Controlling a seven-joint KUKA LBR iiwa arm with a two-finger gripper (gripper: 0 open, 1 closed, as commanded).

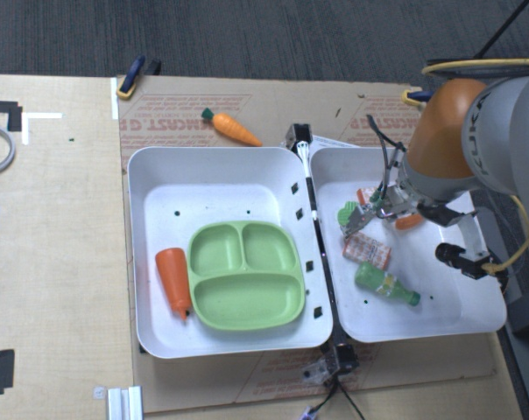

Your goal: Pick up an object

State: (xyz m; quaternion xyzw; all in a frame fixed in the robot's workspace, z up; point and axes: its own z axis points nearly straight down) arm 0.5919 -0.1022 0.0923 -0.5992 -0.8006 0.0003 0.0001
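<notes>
In the right bin point(475, 318) several small things are lying near the gripper point(376, 213). A green bottle point(385, 284) is lying on its side on the bin floor, below the gripper and a little apart from it. Its long axis is running from the upper left to the lower right, and the narrow neck is pointing to the lower right. Just above the bottle a flat packet with red and white print point(367, 250) is lying, slightly tilted, and it is sitting directly under the gripper tips; whether they are touching it I cannot tell. A small green thing point(349, 214) is lying just left of the gripper, against the left wall of the bin. A small orange piece point(408, 221) is showing just right of the gripper, under the wrist.

The gripper is reaching down into the upper left part of the right bin, pointing to the lower left. How it is set, and whether it is gripping anything, I cannot tell.

In the left bin point(151, 173) a green divided plate point(245, 275) is lying, with an orange carrot-like thing point(173, 280) just beside its left edge, standing almost vertical in the view. Another toy carrot point(231, 127) is lying on the cardboard above the left bin.
</notes>
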